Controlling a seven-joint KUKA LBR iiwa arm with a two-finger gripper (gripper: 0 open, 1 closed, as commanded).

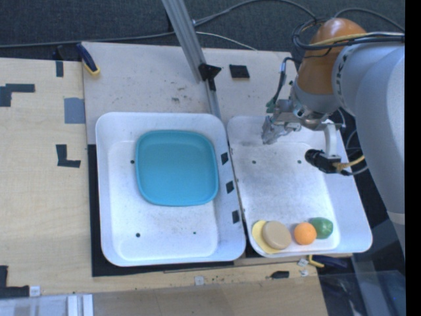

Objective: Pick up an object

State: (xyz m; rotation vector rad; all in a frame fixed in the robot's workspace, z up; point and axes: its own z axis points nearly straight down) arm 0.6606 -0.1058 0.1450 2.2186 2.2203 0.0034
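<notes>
The bench point(39, 176) carries two shallow white bins side by side. The arm point(368, 97), grey with an orange band point(325, 58) above the wrist, comes in from the right and bends down over the far end of the right bin point(289, 183).

The left bin point(118, 242) is the larger of the two. A blue plate point(176, 167), square with rounded corners, lies flat in its far half, nearer the right wall than the left, and the near half of that bin's floor shows only a few dark specks.

The gripper point(271, 137) hangs over the far left corner of the right bin, close to the wall shared with the left bin. Its tips are small and blurred here; they seem close together with nothing between them, though I cannot tell this for sure.

The small things sit in a row along the near edge of the right bin, well apart from the gripper. At the near left corner a tan round piece point(276, 235) rests on a yellow disc point(260, 237). Just to its right is an orange ball point(304, 234), touching or nearly touching it. Next, toward the near right corner, is a green ball point(321, 227), pressed against the orange one and partly hidden behind it.
</notes>
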